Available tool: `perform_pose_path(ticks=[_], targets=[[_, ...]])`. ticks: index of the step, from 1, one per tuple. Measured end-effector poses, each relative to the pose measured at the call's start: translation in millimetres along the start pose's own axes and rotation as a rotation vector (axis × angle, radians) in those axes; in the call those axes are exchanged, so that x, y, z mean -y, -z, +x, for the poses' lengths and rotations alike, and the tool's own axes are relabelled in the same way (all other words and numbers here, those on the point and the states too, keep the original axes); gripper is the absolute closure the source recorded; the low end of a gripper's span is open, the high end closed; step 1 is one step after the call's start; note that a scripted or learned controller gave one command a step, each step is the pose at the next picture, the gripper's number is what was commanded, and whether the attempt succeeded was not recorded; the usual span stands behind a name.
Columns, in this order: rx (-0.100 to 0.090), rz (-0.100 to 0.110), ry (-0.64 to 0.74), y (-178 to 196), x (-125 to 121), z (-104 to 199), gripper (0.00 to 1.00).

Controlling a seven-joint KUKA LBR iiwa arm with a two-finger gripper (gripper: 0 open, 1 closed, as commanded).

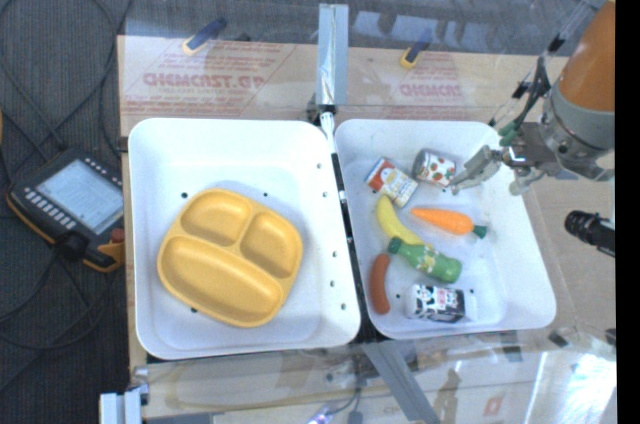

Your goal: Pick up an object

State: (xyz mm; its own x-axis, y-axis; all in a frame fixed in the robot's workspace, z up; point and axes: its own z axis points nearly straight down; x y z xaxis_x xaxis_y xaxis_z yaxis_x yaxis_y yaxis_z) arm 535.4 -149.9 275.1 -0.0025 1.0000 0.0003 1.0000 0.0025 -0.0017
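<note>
No object is yet being held: the gripper point(492, 168), jaws spread wide, is being poised beside the small can point(434, 166).

The left bin point(150, 212) holds a divided tray point(230, 255). In the right bin point(520, 302), a carton point(391, 180) and can point(434, 166) lie far; banana point(393, 221) and carrot point(444, 222) mid; bottle point(426, 260), sausage point(379, 282) and second can point(437, 303) near.
</note>
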Motion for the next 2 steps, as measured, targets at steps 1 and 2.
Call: perform_pose_path(ticks=[1, 2], targets=[[0.0, 0.0, -0.12, -179.0, -25.8, -22.7, 0.0], [-0.004, 0.002, -0.118, -171.2, -25.7, -20.6, 1.0]])
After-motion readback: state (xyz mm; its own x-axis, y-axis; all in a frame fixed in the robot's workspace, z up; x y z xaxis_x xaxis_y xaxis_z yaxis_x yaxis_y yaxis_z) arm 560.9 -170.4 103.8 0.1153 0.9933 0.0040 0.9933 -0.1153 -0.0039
